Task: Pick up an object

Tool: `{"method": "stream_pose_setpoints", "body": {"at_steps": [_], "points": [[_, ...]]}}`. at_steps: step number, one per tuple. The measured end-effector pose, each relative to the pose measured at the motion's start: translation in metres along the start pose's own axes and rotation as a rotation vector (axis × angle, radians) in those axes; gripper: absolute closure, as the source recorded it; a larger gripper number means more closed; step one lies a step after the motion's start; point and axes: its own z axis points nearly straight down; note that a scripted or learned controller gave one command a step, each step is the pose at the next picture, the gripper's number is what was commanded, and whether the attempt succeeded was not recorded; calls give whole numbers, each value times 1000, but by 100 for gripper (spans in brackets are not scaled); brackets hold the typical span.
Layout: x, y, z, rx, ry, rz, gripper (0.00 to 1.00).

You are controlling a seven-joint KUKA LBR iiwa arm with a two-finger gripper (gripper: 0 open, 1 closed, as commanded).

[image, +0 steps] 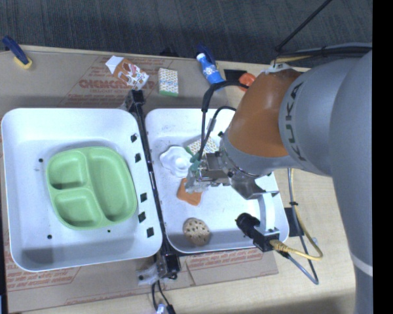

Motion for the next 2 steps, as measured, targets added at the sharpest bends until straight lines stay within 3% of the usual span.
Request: {"method": "stream_pose_setpoints", "body": {"at_steps": [1, 2], "points": [[-50, -5, 39, 3, -1, 1, 100], [-49, -5, 39, 3, -1, 1, 0]]}}
